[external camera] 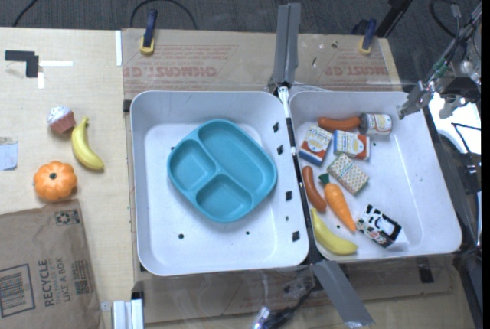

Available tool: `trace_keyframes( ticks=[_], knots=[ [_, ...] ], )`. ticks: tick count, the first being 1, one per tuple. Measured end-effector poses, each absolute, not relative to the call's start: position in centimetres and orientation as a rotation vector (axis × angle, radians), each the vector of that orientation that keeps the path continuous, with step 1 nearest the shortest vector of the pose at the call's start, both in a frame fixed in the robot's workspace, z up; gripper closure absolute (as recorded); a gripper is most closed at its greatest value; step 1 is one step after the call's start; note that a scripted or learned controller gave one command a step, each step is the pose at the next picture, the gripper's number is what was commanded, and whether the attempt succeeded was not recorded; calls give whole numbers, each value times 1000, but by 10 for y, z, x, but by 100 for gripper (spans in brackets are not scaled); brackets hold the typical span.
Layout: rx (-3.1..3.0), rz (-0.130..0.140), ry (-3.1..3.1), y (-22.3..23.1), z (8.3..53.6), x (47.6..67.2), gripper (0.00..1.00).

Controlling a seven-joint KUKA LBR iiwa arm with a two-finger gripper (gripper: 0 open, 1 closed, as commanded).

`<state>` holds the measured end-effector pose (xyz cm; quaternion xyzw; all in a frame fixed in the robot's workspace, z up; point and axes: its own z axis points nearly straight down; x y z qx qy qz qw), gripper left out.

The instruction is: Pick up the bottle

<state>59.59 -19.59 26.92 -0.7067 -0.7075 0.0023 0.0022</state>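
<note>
The bottle (377, 123) is a small grey one with a label. It lies on its side at the back of the right bin (429, 167), touching the end of an orange-red sausage (339, 122). My gripper (413, 103) hangs over the back right corner of that bin, a short way right of the bottle and above it. Nothing shows in its grasp.
The right bin also holds two small cartons (315, 144) (351, 144), a cracker block (348, 174), a second sausage (311, 188), a carrot (339, 206), a banana (333, 238) and a black-and-white carton (380, 226). A blue divided plate (222, 169) lies in the left bin (153, 228).
</note>
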Motion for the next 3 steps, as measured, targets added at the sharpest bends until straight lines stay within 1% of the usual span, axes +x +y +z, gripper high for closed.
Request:
trace_keyframes(
  ticks=[1,2,3],
  knots=[
    [-2212,8,-2225,-89,257,561,0],
    [-1567,5,-2718,-23,200,550,0],
    [-843,3,-3023,141,208,503,0]
  ],
)
